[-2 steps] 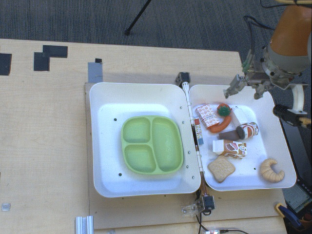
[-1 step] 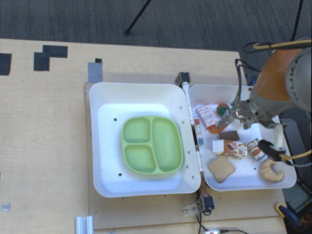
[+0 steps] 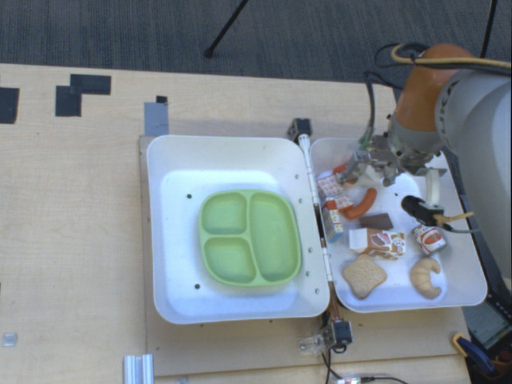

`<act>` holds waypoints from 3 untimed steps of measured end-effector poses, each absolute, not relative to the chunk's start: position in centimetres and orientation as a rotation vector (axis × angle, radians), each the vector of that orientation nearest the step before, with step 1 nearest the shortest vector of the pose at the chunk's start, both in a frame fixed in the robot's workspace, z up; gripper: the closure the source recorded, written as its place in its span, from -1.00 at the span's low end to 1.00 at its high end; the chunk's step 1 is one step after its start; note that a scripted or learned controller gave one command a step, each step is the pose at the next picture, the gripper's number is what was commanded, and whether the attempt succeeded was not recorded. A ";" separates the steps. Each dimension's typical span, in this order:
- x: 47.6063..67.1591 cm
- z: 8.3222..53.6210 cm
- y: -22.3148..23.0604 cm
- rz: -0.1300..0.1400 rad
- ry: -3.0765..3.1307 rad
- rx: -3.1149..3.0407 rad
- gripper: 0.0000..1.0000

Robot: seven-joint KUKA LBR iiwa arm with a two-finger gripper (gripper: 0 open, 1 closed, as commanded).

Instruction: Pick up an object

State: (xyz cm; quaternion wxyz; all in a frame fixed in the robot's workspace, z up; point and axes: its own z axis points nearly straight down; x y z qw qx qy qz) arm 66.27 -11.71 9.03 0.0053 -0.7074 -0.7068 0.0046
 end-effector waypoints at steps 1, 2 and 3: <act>61.5 8.5 -12.3 -0.003 -2.226 -2.221 -1.00; 61.8 9.8 -12.2 -0.010 -2.231 -2.222 1.00; 62.6 19.8 -6.4 -0.007 -2.230 -2.217 1.00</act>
